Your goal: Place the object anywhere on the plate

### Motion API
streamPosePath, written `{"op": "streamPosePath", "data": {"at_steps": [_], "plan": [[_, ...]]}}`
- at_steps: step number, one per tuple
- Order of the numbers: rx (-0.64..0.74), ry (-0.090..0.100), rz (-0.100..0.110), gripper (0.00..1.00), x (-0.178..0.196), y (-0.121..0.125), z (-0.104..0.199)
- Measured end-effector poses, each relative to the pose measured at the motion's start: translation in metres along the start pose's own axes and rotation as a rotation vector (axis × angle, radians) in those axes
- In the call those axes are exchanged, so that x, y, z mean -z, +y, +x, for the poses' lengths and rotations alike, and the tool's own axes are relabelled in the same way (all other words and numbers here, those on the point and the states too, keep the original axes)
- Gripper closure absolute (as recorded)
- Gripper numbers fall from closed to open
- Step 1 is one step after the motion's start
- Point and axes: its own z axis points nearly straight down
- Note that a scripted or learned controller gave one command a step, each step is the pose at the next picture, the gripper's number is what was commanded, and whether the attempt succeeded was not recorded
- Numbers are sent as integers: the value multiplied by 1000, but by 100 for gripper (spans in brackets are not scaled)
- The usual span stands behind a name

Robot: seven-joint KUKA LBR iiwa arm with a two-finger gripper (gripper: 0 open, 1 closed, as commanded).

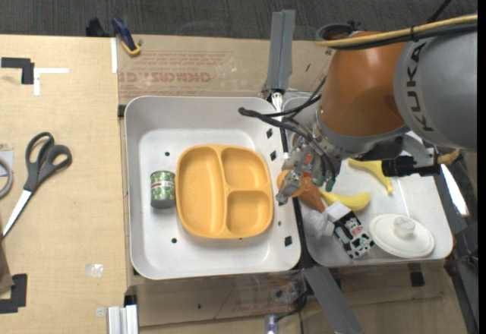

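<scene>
A yellow three-compartment plate [225,190] lies in the middle of the left bin [144,249]. My gripper [292,174] hangs over the wall between the two bins, just off the plate's right edge. An orange object [307,188] shows directly under and beside the gripper, at the left edge of the right bin. The wrist and cables hide the contact between them, so I cannot tell whether the object is held or resting in the bin.
A small green can [162,190] stands against the plate's left edge. The right bin [444,207] holds a banana [348,200], another yellow piece [373,170], a white lid [402,234] and a small printed box [349,230]. Scissors [38,165] lie on the bench at left.
</scene>
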Motion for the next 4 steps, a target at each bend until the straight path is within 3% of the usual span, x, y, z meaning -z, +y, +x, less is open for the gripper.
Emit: {"op": "streamPosePath", "data": {"at_steps": [1,2,3,4], "plan": [[0,0,0,0,0,0,0],[-3,-2,0,100,9,-1,-2],[151,-3,-1,100,69,61,10],[227,0,0,100,50,100,33]]}}
